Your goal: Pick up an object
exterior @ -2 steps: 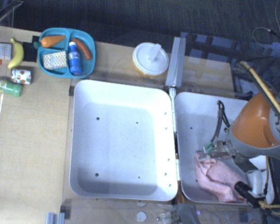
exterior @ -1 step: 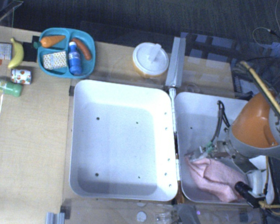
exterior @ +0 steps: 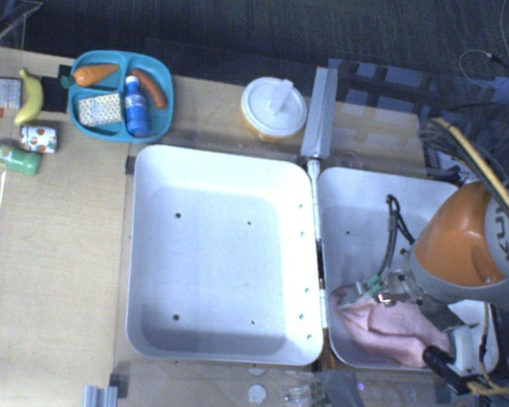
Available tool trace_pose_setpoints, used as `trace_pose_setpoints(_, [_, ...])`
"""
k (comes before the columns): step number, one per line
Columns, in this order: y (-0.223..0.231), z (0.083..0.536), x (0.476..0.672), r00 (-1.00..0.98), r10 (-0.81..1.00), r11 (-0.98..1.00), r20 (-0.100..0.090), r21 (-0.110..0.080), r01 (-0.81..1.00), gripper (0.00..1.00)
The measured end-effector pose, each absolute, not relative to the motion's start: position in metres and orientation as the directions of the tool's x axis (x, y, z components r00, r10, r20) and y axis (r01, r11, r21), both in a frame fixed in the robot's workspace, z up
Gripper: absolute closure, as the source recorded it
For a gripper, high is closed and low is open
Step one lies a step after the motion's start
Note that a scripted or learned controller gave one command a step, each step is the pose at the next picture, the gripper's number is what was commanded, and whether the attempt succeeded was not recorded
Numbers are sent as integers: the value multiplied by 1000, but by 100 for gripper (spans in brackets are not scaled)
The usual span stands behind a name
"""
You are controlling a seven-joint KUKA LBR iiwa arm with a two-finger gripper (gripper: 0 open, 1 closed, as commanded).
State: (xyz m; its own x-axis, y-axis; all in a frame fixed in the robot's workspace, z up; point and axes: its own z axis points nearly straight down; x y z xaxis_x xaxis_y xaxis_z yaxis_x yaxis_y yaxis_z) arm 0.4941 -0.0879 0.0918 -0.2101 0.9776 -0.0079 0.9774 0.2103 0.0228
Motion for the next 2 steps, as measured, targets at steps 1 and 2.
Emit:
trace_pose_setpoints(1, [-74,185,488,-120,993,120,-1,4,993,0])
trace_pose_setpoints(2, [-86,111,487,-79,997,79,0,1,997,0])
